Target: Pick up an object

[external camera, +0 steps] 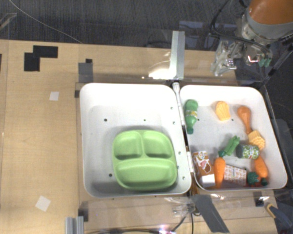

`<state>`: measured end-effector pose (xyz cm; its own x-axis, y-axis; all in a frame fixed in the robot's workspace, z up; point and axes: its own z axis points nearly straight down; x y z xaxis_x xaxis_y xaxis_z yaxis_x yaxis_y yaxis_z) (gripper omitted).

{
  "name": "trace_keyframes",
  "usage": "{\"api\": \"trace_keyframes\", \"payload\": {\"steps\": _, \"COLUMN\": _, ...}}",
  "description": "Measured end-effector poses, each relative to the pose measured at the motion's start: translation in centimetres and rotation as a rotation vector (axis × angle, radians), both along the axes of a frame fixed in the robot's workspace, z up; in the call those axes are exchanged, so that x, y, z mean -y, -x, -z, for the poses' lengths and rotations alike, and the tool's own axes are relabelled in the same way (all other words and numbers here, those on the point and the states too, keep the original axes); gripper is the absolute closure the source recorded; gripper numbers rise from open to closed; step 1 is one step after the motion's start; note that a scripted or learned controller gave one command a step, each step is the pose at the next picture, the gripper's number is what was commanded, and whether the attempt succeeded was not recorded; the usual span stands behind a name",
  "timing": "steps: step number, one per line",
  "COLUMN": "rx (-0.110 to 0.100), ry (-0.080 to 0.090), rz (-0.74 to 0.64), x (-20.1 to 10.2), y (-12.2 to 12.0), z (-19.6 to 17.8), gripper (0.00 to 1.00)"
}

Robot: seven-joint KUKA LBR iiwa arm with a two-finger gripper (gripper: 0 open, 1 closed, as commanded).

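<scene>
So the 2 white bins sit side by side on the tabletop (34, 145). The left bin (95, 130) has just 1 green divided plate (144, 159) toward 6 o'clock, with loads of open floor around it. The right bin (271, 126) is crowded along its 6 o'clock edge: 2 carrots, cartons, a can. A green bottle (190, 115) hugs the divider at 10 o'clock, with 1 yellow corn cob (222, 110) and 1 drumstick (244, 117) near 12. The gripper (229, 57) hangs past the right bin's 12 o'clock rim; can't tell how its jaws stand.
</scene>
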<state>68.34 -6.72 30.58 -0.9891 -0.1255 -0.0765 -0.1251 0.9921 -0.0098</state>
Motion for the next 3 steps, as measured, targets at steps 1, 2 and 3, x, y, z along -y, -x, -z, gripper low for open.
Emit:
{"api": "trace_keyframes", "payload": {"steps": 1, "rx": 0.013, "ry": 0.001, "rz": -0.001, "x": 0.0, "y": -0.2, "z": -1.4, "gripper": 1.0}}
{"api": "trace_keyframes", "payload": {"steps": 2, "rx": -0.065, "ry": 0.011, "rz": -0.231, "x": 4.3, "y": 2.0, "z": 1.4, "gripper": 1.0}}
{"api": "trace_keyframes", "payload": {"steps": 3, "rx": -0.052, "ry": 0.013, "rz": -0.232, "x": 4.2, "y": 1.8, "z": -0.1, "gripper": 1.0}}
